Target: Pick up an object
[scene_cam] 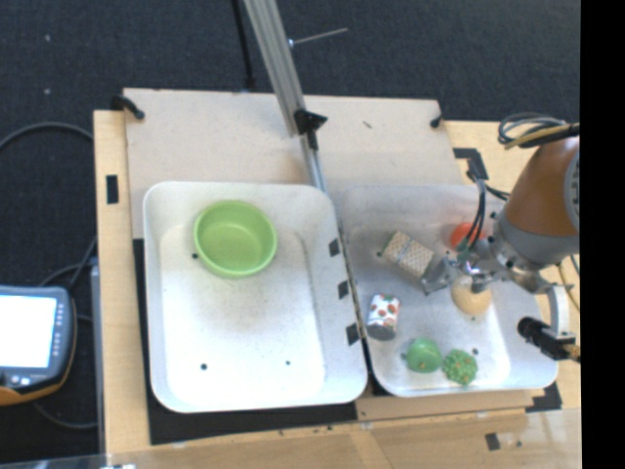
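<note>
the arm (pixel 543 198) is cut off at the right, so its upper length goes unseen. its wrist covers most of an orange object (pixel 459 234) in the right bin (pixel 391 379), leaving a sliver too small to identify. the gripper (pixel 459 272) sits low over a pale yellow object (pixel 473 302), whose top it hides; the fingers are too blurred to read. at the left edge, a handheld screen (pixel 31 343) is cropped. a metal pole (pixel 273 42) runs out past the top.

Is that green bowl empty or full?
Empty. The green bowl sits upright in the left bin, its bare inside visible.
</note>
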